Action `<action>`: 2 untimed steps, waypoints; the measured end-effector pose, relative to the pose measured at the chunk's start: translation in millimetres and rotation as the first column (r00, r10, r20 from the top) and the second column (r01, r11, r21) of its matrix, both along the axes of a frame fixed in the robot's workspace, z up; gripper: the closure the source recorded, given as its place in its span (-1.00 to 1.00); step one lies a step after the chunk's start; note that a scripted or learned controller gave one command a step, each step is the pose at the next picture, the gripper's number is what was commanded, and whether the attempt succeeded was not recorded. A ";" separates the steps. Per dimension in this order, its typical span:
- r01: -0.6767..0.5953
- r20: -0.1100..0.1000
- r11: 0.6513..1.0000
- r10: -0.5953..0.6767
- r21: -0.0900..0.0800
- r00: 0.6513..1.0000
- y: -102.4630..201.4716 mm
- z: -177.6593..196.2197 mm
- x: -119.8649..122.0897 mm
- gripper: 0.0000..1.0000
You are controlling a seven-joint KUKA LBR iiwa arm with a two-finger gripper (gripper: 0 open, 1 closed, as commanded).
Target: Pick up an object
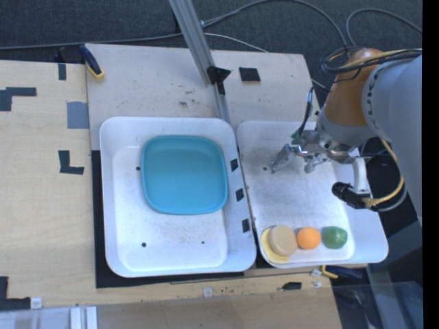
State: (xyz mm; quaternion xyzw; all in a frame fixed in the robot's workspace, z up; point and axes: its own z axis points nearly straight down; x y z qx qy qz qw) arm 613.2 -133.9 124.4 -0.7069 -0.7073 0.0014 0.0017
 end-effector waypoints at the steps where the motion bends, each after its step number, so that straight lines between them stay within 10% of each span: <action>1: 0.000 0.004 1.000 0.000 -0.001 1.000 0.3 -35.8 0.2 -1.00; 2: 0.000 0.007 1.000 0.000 -0.002 1.000 -0.2 -24.0 0.8 1.00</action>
